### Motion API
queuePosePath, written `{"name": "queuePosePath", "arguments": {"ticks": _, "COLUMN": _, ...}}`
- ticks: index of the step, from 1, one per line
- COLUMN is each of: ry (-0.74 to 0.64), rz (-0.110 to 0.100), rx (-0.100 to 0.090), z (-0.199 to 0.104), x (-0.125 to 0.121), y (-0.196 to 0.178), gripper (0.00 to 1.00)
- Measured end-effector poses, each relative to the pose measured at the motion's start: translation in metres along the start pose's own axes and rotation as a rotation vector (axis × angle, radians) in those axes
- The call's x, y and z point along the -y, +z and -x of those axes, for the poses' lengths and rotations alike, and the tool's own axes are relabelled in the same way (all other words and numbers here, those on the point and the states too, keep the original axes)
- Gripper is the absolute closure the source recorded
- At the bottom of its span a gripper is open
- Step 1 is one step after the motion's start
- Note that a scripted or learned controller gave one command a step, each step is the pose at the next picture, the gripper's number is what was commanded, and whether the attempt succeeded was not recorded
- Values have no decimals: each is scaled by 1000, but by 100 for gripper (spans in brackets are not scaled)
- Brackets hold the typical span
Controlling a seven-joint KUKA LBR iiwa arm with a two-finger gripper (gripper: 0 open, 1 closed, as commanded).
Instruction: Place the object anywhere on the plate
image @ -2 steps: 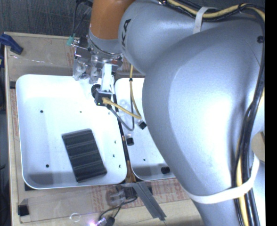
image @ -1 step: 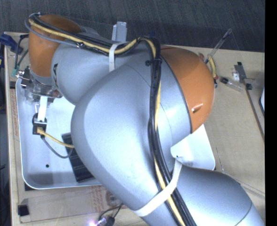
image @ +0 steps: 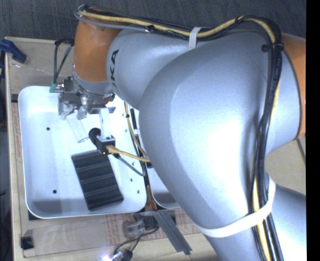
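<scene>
Black ribbed block (image: 97, 179) lying flat in white bin (image: 40, 156) at view's left, near its lower wall. Grey arm (image: 203, 118) reaching over from right. Tool (image: 75, 112) hanging above upper part of same bin, apart from block. Cannot tell if open or shut.

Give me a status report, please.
Gripper over left bin. Black ribbed slab lies flat, apart from it. Arm covers most of right bin.
</scene>
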State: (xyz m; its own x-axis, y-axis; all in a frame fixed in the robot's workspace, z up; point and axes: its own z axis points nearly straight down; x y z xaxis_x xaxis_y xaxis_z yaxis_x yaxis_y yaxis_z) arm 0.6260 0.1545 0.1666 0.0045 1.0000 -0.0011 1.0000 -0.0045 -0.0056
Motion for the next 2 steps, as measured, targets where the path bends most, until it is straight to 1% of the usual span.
{"name": "queuePosePath", "arguments": {"ticks": 1, "ry": 141, "rz": -4, "rx": 0, "z": 25, "x": -24, "y": 77, "gripper": 100}}
{"name": "queuePosePath", "arguments": {"ticks": 2, "ry": 413, "rz": 2, "rx": -3, "z": -67, "x": -11, "y": 75, "gripper": 100}}
